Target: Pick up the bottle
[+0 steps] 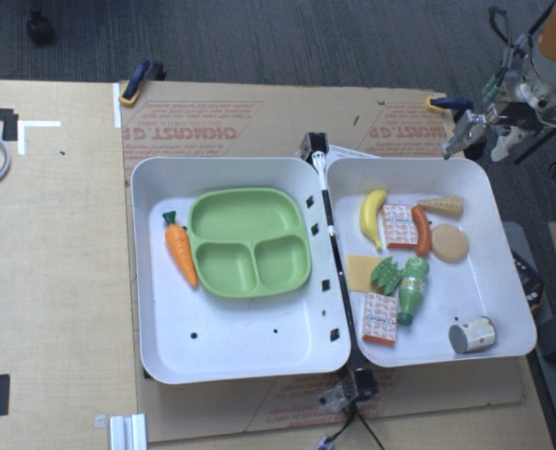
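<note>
The bottle is small and green, lying slightly tilted in the middle of the right bin. It lies between a green leafy vegetable and a red-and-white carton. My gripper hangs above the far right corner of the right bin, well away from the bottle. It is open and nothing sits between its fingers.
The right bin also holds a banana, a second carton, a sausage, a cone, a round bun, a cheese slice and a can. The left bin holds a green divided plate and a carrot.
</note>
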Controlling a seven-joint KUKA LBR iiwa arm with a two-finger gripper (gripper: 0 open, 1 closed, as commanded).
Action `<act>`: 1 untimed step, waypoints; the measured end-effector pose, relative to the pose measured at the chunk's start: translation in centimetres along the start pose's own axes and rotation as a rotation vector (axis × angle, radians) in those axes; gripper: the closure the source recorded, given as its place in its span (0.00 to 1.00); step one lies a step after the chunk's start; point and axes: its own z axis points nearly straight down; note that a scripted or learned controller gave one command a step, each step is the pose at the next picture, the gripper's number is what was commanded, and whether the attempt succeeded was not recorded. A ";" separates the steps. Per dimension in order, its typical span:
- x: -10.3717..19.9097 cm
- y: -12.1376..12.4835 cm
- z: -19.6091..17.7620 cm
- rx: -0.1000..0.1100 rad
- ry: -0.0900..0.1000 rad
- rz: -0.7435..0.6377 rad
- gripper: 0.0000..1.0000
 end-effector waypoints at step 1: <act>0.0 0.0 -1.0 0.000 -0.001 -0.003 1.00</act>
